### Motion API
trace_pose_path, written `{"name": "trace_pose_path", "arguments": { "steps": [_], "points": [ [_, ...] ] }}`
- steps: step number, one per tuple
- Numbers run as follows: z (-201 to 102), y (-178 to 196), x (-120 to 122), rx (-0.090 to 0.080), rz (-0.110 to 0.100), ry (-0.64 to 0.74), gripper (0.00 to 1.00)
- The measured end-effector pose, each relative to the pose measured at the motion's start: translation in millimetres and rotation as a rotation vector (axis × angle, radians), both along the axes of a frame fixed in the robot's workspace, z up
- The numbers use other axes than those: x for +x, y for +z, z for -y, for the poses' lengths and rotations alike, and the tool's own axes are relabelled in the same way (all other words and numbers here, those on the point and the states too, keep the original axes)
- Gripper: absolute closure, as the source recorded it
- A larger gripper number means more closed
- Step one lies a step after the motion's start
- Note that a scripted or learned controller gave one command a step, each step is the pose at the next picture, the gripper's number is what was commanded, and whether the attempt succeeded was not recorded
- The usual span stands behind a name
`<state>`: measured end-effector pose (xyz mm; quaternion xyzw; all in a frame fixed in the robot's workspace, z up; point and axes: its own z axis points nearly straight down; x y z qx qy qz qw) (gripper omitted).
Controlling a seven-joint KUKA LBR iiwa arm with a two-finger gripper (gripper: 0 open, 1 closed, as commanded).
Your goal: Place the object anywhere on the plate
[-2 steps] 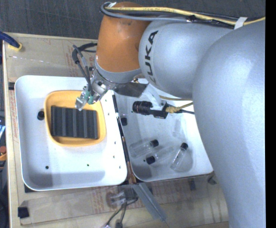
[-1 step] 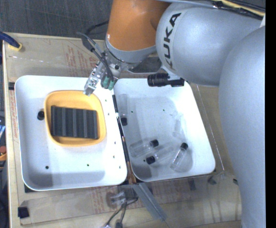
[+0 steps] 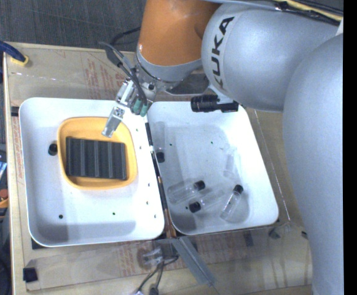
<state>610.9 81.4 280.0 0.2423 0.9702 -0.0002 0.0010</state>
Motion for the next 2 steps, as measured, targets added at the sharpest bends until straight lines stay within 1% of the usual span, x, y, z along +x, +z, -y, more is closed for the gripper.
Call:
{"name": "trace_pose_path", "arguments": {
  "steps": [1,2],
  "points": [
    [-46,-29,-23,0.000,-0.003,-0.021,0.00],
    [-72,-31,-51,-0.001,-0.004,-0.014,0.00]
  ]
}}
